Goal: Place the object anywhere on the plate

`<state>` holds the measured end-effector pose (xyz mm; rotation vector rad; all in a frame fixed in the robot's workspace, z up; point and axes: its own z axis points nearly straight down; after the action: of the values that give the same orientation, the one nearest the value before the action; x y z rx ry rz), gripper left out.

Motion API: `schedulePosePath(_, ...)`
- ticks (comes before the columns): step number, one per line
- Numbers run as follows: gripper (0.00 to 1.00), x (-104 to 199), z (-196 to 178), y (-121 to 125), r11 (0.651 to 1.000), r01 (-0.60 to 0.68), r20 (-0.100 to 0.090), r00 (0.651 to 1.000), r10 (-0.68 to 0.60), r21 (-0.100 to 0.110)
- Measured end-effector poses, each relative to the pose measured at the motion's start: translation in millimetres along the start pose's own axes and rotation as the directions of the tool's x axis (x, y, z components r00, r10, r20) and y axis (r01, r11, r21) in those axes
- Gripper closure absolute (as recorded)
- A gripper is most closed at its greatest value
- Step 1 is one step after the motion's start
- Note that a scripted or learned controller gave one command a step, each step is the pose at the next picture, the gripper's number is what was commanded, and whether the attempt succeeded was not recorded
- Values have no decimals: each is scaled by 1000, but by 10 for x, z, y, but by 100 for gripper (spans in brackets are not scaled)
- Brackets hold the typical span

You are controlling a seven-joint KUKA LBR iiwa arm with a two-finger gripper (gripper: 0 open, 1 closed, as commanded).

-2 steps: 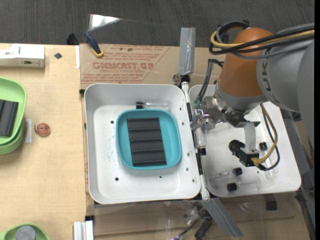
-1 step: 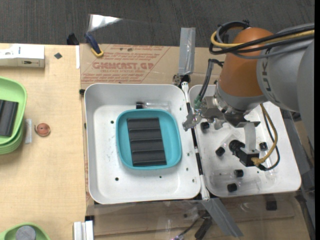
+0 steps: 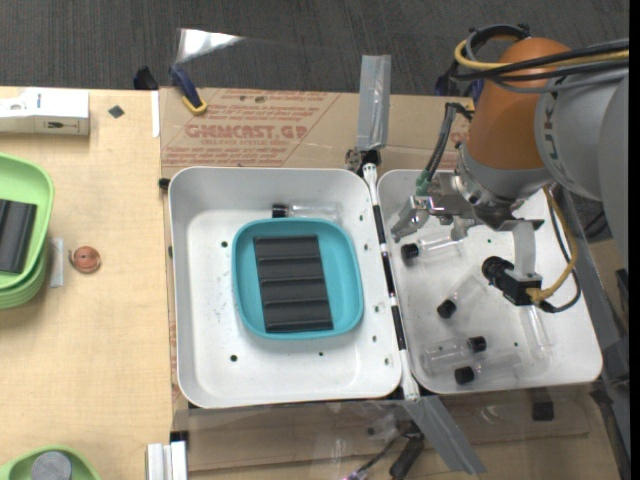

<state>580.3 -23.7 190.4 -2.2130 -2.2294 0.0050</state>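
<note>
A teal square plate (image 3: pixel 348 268) lies in the left bin (image 3: pixel 200 298), with a black ridged block (image 3: pixel 293 283) on its middle. Just behind the plate, a clear tube with a black cap (image 3: pixel 296 211) lies on the bin floor. Several clear vials with black caps are scattered in the right bin (image 3: pixel 570 358), among them one (image 3: pixel 428 247) near the bin's back left and one (image 3: pixel 465 346) near the front. My gripper (image 3: pixel 425 216) hangs low over the back left of the right bin, just above the vial there, under the orange wrist band (image 3: pixel 510 108).
A metal divider rim (image 3: pixel 385 268) separates the two bins. Flat cardboard (image 3: pixel 260 123) lies behind the left bin. On the wooden bench at left stand a green dish (image 3: pixel 25 233), a copper disc (image 3: pixel 86 259) and a white box (image 3: pixel 45 113). A black cable connector (image 3: pixel 505 278) hangs over the right bin.
</note>
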Motion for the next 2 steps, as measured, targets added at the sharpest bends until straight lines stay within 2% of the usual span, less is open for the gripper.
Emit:
schedulePosePath(1, 0, -261, -1, -718, 999, -48, -1, 999, 48, 1)
schedulePosePath(2, 0, -716, -85, -404, 998, 57, 0, 998, -57, 0)
